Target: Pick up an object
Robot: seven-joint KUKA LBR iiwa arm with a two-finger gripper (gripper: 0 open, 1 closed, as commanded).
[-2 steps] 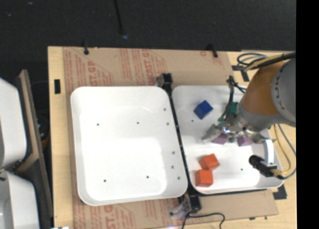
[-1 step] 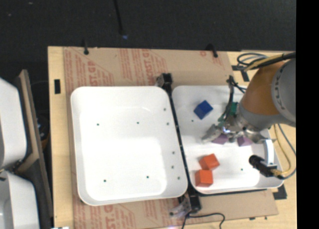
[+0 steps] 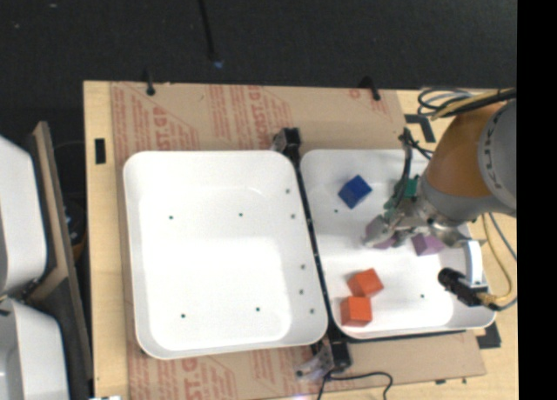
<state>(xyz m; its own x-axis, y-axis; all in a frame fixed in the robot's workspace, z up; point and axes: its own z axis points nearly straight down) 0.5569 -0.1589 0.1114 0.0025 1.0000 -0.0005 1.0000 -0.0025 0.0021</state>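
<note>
Gripper (image 3: pixel 385 231) low in right bin (image 3: pixel 326 216), mid-right of frame; grip state can't tell.

Nearest obj: small purple block (image 3: pixel 426 244), just beside gripper, partly hidden by wrist. Prob light, rigid, flat-faced; take across opposite faces. Blue cube (image 3: pixel 354 191) up-left; two orange cubes (image 3: pixel 366 283) (image 3: pixel 356 310) touching, lower down. All matte, sharp-edged, likely non-slip. Bins smooth white plastic; left bin (image 3: pixel 157 216) w/ small dark dots.

blue block (image 3: pixel 354 190), two orange blocks (image 3: pixel 365 283), right bin (image 3: pixel 324 172)
</note>
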